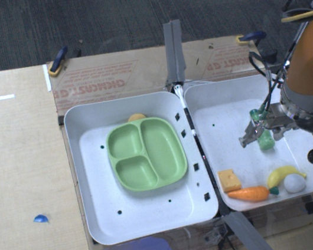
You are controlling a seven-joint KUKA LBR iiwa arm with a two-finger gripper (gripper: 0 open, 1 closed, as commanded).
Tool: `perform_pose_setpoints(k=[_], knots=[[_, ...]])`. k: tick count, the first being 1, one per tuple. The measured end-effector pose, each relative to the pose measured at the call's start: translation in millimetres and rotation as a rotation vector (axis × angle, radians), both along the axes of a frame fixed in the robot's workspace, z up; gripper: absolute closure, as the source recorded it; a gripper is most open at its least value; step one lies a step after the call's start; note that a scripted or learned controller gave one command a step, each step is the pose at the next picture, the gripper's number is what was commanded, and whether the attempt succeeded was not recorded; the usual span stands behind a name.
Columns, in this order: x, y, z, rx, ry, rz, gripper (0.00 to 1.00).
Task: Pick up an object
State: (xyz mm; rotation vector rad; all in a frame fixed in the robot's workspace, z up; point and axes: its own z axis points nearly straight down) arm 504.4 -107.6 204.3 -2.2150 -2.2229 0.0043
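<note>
The only lettering to be made out is on the brown cardboard sheet (pixel 135 71) lying behind the two white bins. It carries red printing that sits upside down from here. On the left part, behind the left bin (pixel 85 164), the big letters look like "OKMCAS" or something close to it, with a smaller line of red print next to it that is too fine to read. More of the same red printing appears on the right part of the cardboard, behind the right bin (pixel 222 89), but only broken letters show there and I can't make a word of them. Nothing else on the bench bears any readable mark.
</note>
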Motion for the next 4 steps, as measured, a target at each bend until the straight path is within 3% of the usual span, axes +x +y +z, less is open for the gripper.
perform_pose_setpoints(k=[1, 2, 3, 4], knots=[[80, -67, -27, 0.0, -0.001, 0.027, 0.0], [88, -76, -113, 0.0, -0.004, 0.055, 0.0], [88, -77, -106, 0.0, -0.002, 0.054, 1.0], [83, -41, 34, -0.002, -0.001, -0.082, 1.0]])
